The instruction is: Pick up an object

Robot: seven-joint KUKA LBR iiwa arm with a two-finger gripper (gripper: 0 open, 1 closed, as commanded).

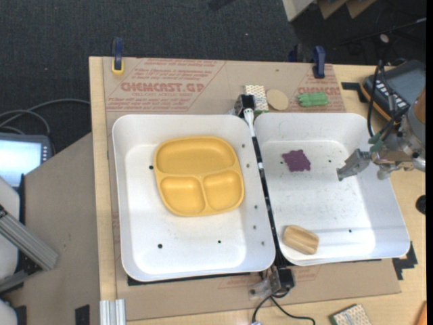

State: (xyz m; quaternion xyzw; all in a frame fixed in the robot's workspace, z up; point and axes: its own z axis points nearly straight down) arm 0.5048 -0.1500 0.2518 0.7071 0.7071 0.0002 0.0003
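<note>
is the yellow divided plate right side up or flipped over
Right side up: the yellow plate in the left bin shows its three hollow compartments facing the camera.

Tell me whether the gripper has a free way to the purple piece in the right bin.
Probably yes. The gripper hangs over the right bin, and bare white floor lies between it and the purple piece. The tan block sits well aside.

Yellow tray (198, 175), purple scrap (295, 160) (bins (132, 202) white), tan block (300, 240).

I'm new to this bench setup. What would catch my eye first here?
The yellow divided plate in the left bin stands out most. The right bin holds a small purple piece near its far side and a tan block at its near edge, with the gripper reaching in from the right.
</note>
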